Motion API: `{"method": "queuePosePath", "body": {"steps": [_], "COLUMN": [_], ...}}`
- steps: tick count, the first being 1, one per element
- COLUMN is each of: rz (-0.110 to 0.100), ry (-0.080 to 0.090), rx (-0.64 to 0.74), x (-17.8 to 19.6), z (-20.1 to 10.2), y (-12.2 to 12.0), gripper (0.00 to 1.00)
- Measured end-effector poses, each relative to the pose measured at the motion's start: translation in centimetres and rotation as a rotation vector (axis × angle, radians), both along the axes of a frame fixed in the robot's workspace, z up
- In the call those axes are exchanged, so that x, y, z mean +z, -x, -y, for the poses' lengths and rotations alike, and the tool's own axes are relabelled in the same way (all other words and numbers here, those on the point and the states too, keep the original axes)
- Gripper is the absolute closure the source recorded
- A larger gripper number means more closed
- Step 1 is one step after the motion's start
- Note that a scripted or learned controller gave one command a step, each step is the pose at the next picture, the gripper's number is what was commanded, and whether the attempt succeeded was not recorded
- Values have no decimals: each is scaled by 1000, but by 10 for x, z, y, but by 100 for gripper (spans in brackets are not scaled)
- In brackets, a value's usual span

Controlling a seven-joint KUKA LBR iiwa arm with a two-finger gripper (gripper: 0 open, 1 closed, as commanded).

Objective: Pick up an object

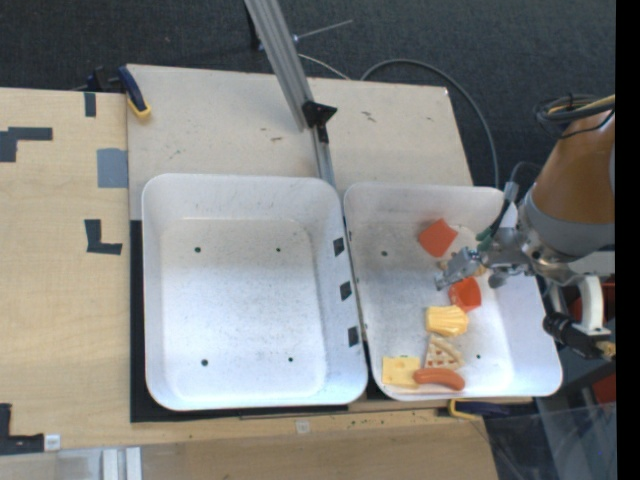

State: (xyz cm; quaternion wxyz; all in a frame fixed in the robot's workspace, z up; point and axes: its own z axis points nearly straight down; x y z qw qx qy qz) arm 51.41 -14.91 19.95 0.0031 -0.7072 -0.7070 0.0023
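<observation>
The right bin (520, 368) holds several toy food pieces. An orange block (437, 236) lies near its far side and a red-orange piece (466, 294) sits in the middle. Toward the front are a yellow piece (446, 319), a pizza-like wedge (440, 351), a flat yellow slice (399, 370) and a red sausage (438, 377). My gripper (457, 267) reaches in from the right. It hovers between the orange block and the red-orange piece, just above the latter.
The left bin (160, 268) stands beside the right one, joined by a raised divider (345, 288). A slanted metal pole (285, 53) rises behind the bins. A black cable (480, 118) loops over the bench toward the arm.
</observation>
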Motion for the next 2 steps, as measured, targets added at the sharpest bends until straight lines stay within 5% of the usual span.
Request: {"method": "queuePosePath", "body": {"steps": [2], "rz": [8], "ry": [2], "rx": [1], "x": [-108], "z": [-7], "y": [-7], "gripper": [0]}}
